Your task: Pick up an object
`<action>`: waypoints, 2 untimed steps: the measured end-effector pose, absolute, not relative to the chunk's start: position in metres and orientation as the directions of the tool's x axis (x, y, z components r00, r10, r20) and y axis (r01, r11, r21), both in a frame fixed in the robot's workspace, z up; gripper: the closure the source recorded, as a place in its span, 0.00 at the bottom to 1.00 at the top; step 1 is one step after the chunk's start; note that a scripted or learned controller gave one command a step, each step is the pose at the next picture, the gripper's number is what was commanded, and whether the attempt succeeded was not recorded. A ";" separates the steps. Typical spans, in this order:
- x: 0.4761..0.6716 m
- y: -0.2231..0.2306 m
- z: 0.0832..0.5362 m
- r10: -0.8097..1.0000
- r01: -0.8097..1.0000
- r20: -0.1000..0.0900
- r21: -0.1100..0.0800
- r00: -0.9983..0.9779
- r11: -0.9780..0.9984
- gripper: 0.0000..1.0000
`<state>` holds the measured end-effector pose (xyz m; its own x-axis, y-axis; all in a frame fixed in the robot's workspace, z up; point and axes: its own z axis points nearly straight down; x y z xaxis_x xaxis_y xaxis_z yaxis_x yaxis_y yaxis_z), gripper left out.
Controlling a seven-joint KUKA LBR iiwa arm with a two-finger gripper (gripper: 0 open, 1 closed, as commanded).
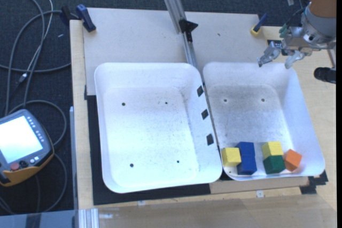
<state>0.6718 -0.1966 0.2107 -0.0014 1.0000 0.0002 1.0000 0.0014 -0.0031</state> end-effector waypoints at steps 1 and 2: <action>0.626 -0.217 0.118 1.000 1.000 0.003 -0.011 0.002 -0.002 0.00; 0.630 -0.216 0.136 1.000 1.000 0.000 0.003 0.000 0.000 1.00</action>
